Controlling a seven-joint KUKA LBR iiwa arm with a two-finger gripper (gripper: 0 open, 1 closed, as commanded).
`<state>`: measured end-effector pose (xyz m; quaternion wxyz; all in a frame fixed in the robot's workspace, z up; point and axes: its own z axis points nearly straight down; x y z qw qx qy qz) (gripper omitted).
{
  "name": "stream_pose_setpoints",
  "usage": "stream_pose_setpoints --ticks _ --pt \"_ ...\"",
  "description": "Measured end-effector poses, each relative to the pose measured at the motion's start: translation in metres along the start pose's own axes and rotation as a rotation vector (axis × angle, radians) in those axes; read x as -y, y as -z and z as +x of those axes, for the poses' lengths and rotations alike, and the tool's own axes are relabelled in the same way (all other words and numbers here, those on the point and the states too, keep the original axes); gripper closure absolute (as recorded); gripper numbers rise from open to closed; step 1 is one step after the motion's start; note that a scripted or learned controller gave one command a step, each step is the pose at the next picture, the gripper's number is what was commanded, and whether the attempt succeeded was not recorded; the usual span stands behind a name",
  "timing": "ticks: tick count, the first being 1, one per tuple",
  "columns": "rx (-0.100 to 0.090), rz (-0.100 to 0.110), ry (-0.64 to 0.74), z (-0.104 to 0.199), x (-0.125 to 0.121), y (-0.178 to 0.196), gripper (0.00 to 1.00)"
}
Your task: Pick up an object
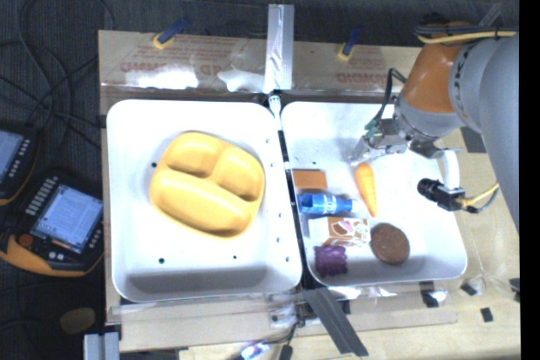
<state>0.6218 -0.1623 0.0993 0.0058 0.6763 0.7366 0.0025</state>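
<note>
The gripper (377,141) is in the right bin (447,261) at about 12 o'clock, just above the carrot (366,186); whether it is open I cannot tell. Toward 6 o'clock lie a blue bottle (325,203), a brown disc (390,243) and a purple item (331,259), while the bin's 3 o'clock side is bare. A yellow bread loaf (207,181) fills the left bin (135,265).

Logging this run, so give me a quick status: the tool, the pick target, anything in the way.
Tool low in right bin, above carrot, nothing seen held. Carrot lying flat, top toward tool. Blue bottle close on its left; brown disc below.
</note>
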Motion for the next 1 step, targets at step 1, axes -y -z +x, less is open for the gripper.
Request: stream_pose_setpoints --ticks 1 --pt "-0.004 0.012 -0.042 0.0456 0.0055 0.1114 1.00"
